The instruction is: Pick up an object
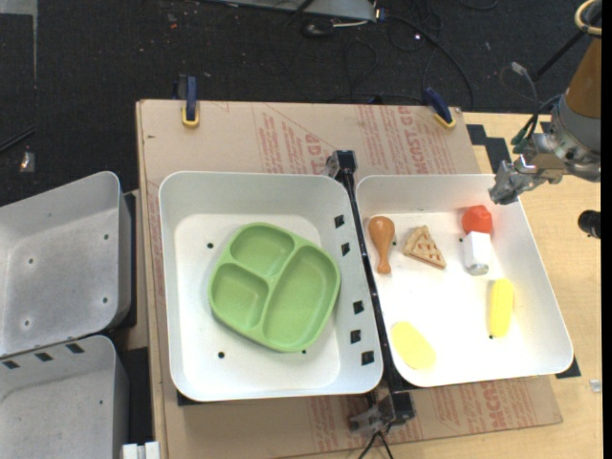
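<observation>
Camera view: I see my gripper (507, 185) hanging at the right bin's (545, 285) far rim, carrying nothing; whether it is apart or together I cannot tell. The red-and-white block (476, 237) lies nearest, just below it, clear of the waffle wedge (424, 248). I'd centre over that block, then descend straight.

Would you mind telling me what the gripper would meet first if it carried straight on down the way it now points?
Probably the red and white object just below the gripper, near the right bin's far corner; depth is unclear, so it might meet the bin's rim first.
</observation>
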You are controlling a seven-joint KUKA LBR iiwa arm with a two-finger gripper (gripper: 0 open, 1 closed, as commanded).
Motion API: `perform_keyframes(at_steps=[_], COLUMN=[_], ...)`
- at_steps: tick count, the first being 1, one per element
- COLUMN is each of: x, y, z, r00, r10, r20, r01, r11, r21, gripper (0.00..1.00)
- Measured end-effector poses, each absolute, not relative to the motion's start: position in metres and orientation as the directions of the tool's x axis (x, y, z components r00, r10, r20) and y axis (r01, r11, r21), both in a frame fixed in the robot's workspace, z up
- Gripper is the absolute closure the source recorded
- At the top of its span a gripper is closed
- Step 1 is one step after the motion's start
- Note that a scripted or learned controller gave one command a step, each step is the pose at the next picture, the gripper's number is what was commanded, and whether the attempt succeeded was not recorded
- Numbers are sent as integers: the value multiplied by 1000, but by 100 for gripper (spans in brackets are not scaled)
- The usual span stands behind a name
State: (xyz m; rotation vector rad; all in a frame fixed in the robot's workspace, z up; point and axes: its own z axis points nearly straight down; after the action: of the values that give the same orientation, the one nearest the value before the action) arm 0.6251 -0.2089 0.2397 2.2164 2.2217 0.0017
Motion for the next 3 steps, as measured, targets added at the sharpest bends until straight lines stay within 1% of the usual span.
perform_keyframes(at_steps=[1, 2, 3], x=[636, 629, 631], y=[-154, -94, -47], z=[235, 242, 246], r00=[-7, -8, -8], r10=[1000, 1000, 1000], r20=[1, 1, 1], r01=[1000, 1000, 1000], r11=[7, 8, 8], r21=[0, 1, 1], gripper=[100, 100, 100])
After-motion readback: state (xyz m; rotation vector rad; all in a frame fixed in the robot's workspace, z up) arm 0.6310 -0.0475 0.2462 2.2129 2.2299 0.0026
